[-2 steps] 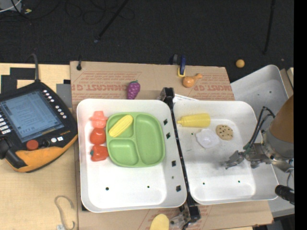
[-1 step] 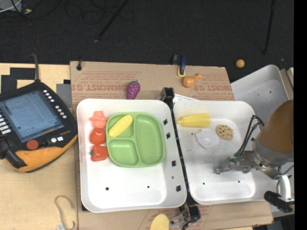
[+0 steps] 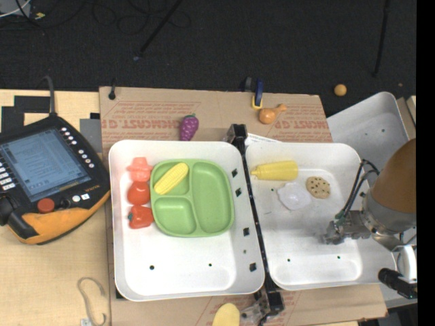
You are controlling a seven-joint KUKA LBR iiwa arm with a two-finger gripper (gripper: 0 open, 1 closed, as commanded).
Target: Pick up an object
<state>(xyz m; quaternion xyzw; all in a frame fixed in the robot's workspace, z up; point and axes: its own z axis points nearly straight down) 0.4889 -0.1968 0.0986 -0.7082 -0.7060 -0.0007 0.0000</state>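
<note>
cardboard (image 3: 292,117) under two white bins (image 3: 180,277), dark carpet (image 3: 204,32) behind

Arm (image 3: 401,189) cut off at right edge.

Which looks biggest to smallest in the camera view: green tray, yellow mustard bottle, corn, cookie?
1. Green tray
2. Yellow mustard bottle
3. Corn, close to the bottle, so that pair is unsure
4. Cookie

A yellow mustard bottle (image 3: 274,171), a cookie (image 3: 317,187) and a clear lid (image 3: 294,197) lie in the right bin (image 3: 309,270).
</note>
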